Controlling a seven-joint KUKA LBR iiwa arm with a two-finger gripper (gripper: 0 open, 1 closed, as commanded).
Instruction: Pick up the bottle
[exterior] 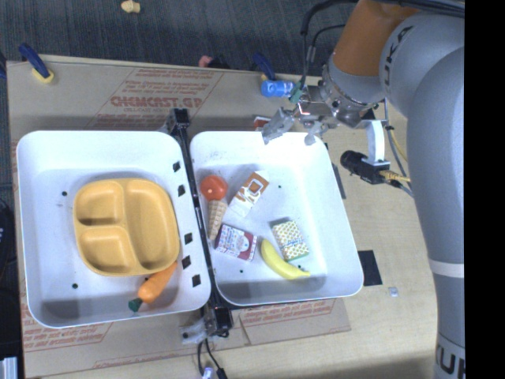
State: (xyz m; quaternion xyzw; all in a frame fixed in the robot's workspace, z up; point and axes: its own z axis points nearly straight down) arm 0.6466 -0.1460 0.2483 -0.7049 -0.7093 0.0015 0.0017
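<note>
Blue bottle (276, 88) just beside claw (293, 130)

A dark grey ribbed floor mat (158, 14) fills the top of the view behind the bench, with a small yellow scrap (130, 7) lying on it. The flat brown cardboard sheet with red print (158, 93) covers the bench top beneath the bins; a blue clamp with a yellow tip (35, 63) grips its far left corner. Light is even and bright
</note>
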